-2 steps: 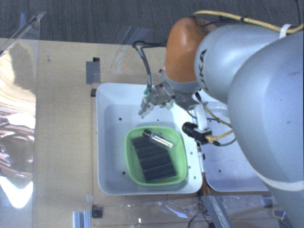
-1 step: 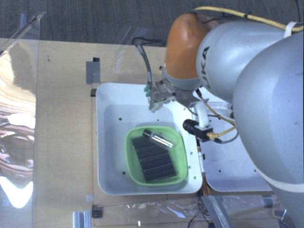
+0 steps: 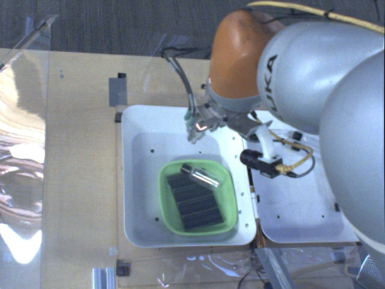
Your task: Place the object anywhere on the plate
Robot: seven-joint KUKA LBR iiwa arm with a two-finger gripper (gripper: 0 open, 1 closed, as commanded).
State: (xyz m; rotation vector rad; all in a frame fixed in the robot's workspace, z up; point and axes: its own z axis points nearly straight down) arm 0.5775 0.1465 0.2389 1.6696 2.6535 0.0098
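The hand (image 3: 197,130) hangs over the far part of the left bin (image 3: 135,221), just beyond the far rim of the plate (image 3: 225,188); whether it is released or clenched I cannot tell, since the wrist hides it. The object (image 3: 200,176), a small silvery stick, lies on the plate's far side, resting on the far end of a dark ribbed block (image 3: 195,203) that fills much of the plate.

By the look of it the placing is done or nearly so. To finish well, the arm (image 3: 289,71) should rise straight up, away from the plate, so nothing drags the stick off the block or tips the rim.

Count: two bins, one green plate, one stick, one dark block, one arm. The right bin (image 3: 301,221) sits against the left one, toward the tabletop's (image 3: 78,179) right edge.
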